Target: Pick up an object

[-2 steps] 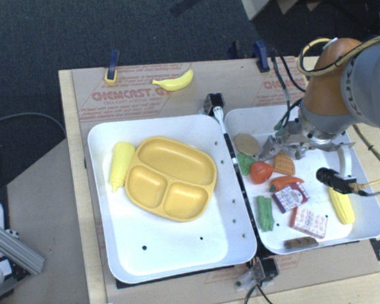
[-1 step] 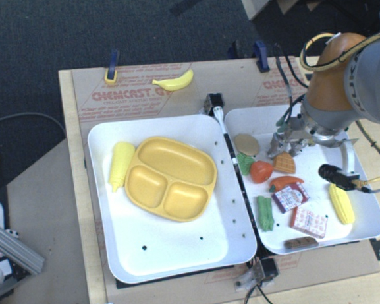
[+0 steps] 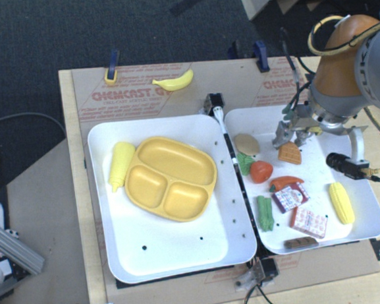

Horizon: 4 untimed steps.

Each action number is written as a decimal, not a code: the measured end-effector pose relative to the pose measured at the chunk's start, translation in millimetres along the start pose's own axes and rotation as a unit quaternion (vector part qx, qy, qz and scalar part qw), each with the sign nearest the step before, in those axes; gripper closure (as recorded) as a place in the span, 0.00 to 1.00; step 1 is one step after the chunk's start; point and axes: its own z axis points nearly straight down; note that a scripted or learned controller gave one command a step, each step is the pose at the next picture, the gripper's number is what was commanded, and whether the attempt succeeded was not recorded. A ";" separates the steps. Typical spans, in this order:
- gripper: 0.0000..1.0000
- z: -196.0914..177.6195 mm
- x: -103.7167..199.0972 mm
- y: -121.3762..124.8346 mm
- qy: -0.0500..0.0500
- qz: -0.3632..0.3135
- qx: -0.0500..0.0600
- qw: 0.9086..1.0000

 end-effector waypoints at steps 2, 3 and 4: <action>1.00 -88.3 1.5 5.8 0.000 0.000 0.000 1.000; 1.00 -89.7 64.6 11.7 0.001 -0.002 0.001 1.000; 1.00 -80.4 116.8 27.1 0.001 -0.003 0.001 1.000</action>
